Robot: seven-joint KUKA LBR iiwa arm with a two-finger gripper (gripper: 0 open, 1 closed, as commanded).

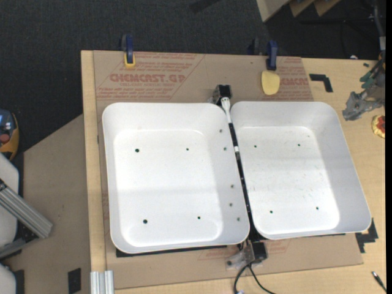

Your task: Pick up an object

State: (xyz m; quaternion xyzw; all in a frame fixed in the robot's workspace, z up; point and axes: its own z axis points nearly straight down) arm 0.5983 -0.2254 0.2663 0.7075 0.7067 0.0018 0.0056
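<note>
Picking is not yet starting; the gripper's state cannot be told. A yellow piece (270, 82) is lying beyond the right bin (343, 164), needing a far reach.

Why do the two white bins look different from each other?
The left bin has a clean floor; the right bin has a floor speckled with faint dark marks. The left bin's near edge sits lower in the view than the right bin's. Both are shallow, white, round-cornered, with four small dark holes.
</note>
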